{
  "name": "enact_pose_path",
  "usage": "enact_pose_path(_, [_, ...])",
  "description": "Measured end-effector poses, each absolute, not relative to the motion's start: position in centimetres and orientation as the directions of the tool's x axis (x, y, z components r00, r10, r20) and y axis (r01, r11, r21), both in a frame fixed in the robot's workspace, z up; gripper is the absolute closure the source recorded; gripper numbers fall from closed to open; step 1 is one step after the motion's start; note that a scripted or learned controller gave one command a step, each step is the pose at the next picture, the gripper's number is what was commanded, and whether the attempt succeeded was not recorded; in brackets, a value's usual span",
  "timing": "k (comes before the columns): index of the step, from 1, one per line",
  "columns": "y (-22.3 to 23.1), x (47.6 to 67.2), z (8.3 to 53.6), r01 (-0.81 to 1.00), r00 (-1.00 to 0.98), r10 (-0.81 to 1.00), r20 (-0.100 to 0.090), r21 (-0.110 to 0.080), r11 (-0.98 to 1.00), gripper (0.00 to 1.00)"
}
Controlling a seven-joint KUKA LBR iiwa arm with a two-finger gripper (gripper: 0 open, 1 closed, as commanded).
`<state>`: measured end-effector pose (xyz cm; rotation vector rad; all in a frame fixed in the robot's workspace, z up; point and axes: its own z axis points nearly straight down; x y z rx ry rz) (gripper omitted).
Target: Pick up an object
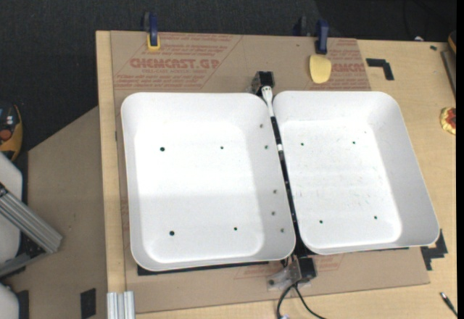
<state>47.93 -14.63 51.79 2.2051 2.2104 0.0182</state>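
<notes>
Two white bins side by side on the bench, waiting on a pick.

The left bin point(145, 165) and right bin point(406, 180) lie edge to edge on a brown board point(239, 56); their floors show only small dark dots. A small yellowish piece point(320, 68) rests on the board just beyond the right bin's far rim, outside both bins. The pincer's opening and load cannot be told. By my judgement the task is at its start: the next move calls for finding something to grasp.
</notes>
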Motion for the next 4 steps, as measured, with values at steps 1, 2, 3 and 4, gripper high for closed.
enact_pose_path(1, [-13.3,54.0,35.9,1.000,-0.002,1.000,0.003,-0.013,0.002,1.00])
enact_pose_path(2, [-6.6,55.5,28.0,1.000,-0.007,1.000,0.003,-0.008,0.007,1.00])
enact_pose_path(3, [-2.5,56.1,44.8,1.000,-0.007,1.000,0.000,0.022,0.007,1.00])
enact_pose_path(4, [5.2,58.7,33.7,1.000,-0.008,1.000,0.002,-0.011,0.008,1.00])
